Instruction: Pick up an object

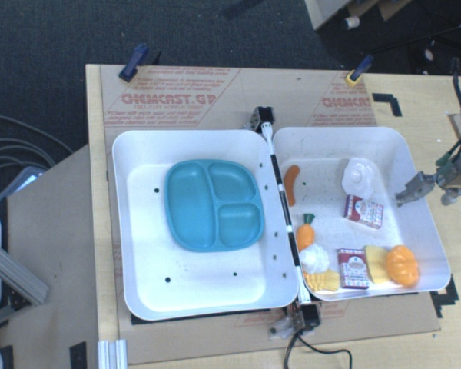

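The right bin (415,167) holds several toy foods. An orange sausage (291,184) lies near the divider, with a clear plastic cup (359,177) and a red-and-white carton (364,211) further right. Along the front lie a carrot (306,235), a white lump (315,258), a corn cob (323,281), a second red carton (353,268), a yellow cheese wedge (377,264) and an orange pumpkin (402,264). My gripper (426,197) hangs over the bin's right rim, open, with nothing between its fingers, to the right of the first carton.
A teal divided plate (213,204) lies in the left bin (138,229). A black hinge strip (280,198) separates the two bins. Blue and yellow clamps (133,61) hold the brown board at the back. Cables lie off the bench at the left.
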